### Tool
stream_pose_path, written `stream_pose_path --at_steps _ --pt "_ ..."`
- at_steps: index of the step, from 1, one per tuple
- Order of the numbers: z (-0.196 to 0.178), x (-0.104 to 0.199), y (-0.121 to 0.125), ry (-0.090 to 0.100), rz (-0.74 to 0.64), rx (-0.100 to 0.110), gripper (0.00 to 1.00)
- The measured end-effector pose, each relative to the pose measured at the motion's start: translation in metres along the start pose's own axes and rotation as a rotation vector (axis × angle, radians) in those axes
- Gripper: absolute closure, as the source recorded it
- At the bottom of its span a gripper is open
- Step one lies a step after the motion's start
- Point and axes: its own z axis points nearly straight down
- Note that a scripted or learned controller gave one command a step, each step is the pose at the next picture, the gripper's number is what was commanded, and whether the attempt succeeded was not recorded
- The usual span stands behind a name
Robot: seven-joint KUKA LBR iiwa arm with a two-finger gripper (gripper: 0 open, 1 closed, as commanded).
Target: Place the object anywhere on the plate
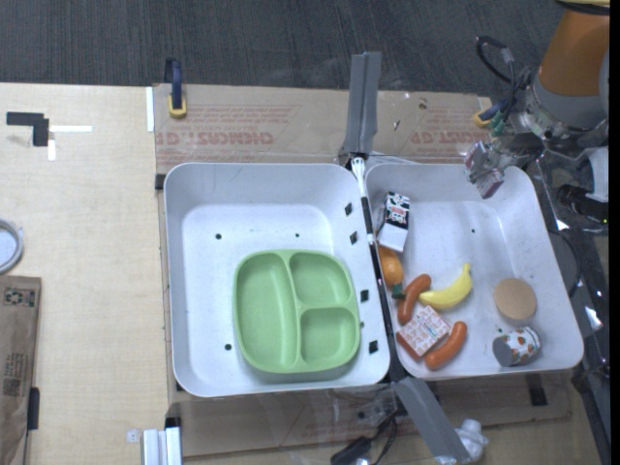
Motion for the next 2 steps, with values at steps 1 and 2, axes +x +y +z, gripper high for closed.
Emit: stream_pose_path --at_steps 1,2 --pt "-0.061 -0.015 -0.002 0.0 0.063 -0.001 1.0" --pt "0.011 0.059 -0.012 0.001 -0.056 0.001 1.0"
